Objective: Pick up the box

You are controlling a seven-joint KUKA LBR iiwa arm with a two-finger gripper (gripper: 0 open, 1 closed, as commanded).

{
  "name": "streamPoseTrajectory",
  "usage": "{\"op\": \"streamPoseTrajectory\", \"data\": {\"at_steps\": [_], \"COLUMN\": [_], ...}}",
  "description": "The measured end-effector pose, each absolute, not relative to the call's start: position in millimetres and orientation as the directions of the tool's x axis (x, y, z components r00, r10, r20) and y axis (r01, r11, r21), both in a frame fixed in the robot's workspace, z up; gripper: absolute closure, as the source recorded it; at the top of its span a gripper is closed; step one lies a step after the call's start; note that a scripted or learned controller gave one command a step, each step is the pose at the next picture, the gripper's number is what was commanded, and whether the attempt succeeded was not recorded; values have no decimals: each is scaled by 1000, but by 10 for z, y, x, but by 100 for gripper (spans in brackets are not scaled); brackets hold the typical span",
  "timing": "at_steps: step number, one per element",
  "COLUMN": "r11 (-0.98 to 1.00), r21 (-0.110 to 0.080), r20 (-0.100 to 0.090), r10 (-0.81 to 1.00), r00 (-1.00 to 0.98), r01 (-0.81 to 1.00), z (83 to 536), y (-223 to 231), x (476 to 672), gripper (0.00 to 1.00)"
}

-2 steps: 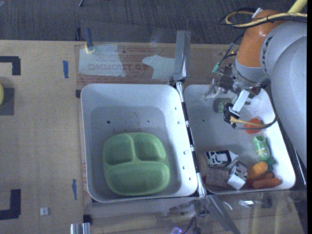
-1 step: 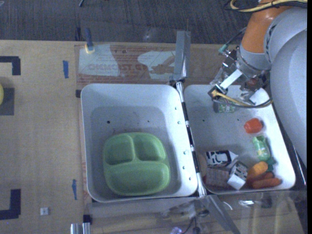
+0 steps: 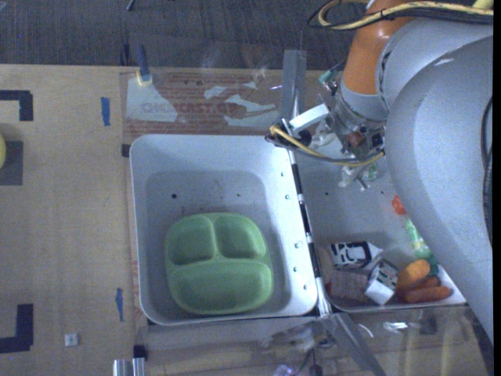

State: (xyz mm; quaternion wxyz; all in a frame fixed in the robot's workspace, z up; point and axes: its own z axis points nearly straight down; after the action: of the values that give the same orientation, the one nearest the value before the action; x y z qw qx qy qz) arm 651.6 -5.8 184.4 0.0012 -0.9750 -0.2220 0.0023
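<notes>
A small white box with black print lies near the front of the right bin. A second small white and black box sits just to its right, against a brown packet. My gripper hangs above the back half of the right bin, below the orange-banded wrist. It is well apart from both boxes, farther back in the bin. Nothing shows in it. The grey arm hides the right side of the bin.
The left bin holds a green divided plate. Orange carrot-like pieces lie at the right bin's front right corner, with a green item and a red item behind them. A yellow cable loops off the wrist.
</notes>
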Motion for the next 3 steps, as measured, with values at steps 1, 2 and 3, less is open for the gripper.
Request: {"op": "streamPoseTrajectory", "data": {"at_steps": [1,2,3], "r11": [-964,-934,-981], "r21": [-1,-2,6], "r20": [0,2,14], "r10": [265,357,194], "r00": [964,934,981], "r01": [265,357,194], "z": [1845,861,1204], "y": [581,1254,2196], "x": [6476,6343,6283], "gripper": [0,0,0]}}
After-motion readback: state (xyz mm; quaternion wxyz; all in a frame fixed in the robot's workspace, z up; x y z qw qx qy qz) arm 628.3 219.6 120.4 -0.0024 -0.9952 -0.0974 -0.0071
